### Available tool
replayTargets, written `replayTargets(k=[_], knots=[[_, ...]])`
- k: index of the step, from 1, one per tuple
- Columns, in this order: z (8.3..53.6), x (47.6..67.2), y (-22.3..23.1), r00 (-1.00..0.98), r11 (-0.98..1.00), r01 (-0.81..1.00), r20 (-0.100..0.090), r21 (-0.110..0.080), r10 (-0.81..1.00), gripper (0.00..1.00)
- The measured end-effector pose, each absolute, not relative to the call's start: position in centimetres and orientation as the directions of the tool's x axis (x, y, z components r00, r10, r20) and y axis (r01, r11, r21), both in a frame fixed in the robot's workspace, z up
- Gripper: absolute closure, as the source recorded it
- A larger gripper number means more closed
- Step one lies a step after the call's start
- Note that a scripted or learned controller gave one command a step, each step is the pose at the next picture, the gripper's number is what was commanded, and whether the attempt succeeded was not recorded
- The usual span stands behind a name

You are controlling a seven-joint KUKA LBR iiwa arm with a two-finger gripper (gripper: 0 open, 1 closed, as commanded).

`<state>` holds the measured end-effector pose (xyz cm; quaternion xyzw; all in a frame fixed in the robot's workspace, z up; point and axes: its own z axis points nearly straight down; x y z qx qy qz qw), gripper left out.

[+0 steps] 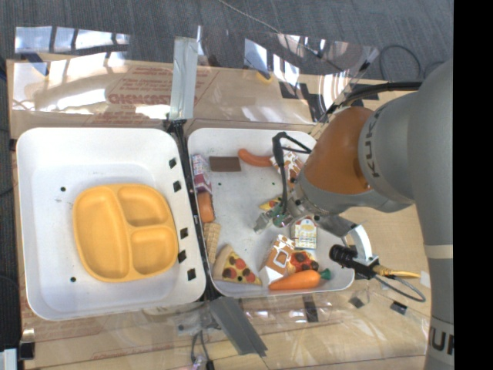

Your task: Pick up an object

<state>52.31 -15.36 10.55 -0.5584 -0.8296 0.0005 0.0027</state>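
Two shallow white bins sit side by side on the desk, their inner walls meeting near its middle. The left bin (pixel 38 206) holds a single yellow tray (pixel 123 230), a rounded, smooth plastic piece moulded into three compartments, lying flat near that bin's centre. The right bin (pixel 231 141) carries a scatter of small toy foods. Along its far edge lie a dark brown flat rectangle (pixel 225 163) and, just beside it, a reddish-orange sausage (pixel 254 158). Against its left wall stand a small printed packet (pixel 201 173) and an orange cylinder-like piece (pixel 206 206), with a tan waffle-textured cone shape (pixel 212 233) below them. At the near edge rest a pizza slice (pixel 233 267), wedge-shaped with red and dark spots, a printed carton (pixel 283 257) tilted on its side, and a smooth orange carrot (pixel 295 281) with a green tip, lying along the near wall. A second small carton (pixel 305 232) lies just above the first, close to the arm.

The grey arm with its orange band covers the right bin's right side. The gripper (pixel 276 216) is low over the middle of this bin, its dark fingers among the small items there; I cannot tell whether they are spread or pressed together, nor whether anything sits between them. The cartons lie just beside the gripper toward the near right corner; the pizza slice is near it, toward the near left.
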Motion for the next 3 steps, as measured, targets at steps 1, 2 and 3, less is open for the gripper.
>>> replayTargets(k=[1,2,3], knots=[[9.1,55.0,-9.5,-0.275,0.275,0.961,0.001,-0.001,0.961,1.00],[18.4,51.7,-14.9,-0.642,0.642,0.767,-0.006,0.002,0.767,1.00],[27.9,54.1,-7.2,-0.589,0.589,0.808,-0.011,0.014,0.808,1.00]])
